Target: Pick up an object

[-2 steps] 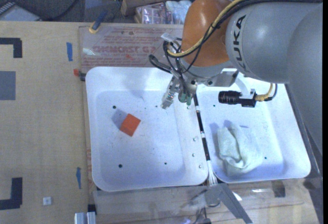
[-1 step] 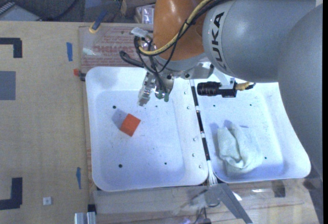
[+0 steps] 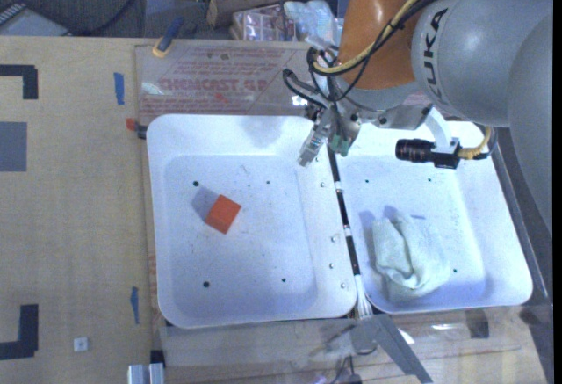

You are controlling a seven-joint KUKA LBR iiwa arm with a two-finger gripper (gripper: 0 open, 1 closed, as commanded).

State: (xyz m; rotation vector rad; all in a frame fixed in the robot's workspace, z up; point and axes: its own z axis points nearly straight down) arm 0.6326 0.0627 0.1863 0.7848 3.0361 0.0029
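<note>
An orange block lies in the left bin, left of its middle. A crumpled pale cloth rests in the right bin, toward its front. The gripper hangs over the back of the divide between the two bins, well above the floor, with nothing visible between its fingers. It is far to the right and back from the block, and behind and left of the cloth. The grey arm with its orange band reaches in from the upper right.
A clear plastic sheet lies behind the left bin. Boxes and cables clutter the area beyond the bench. A black cylinder sticks out from the wrist over the right bin. The wooden bench top spreads to the left.
</note>
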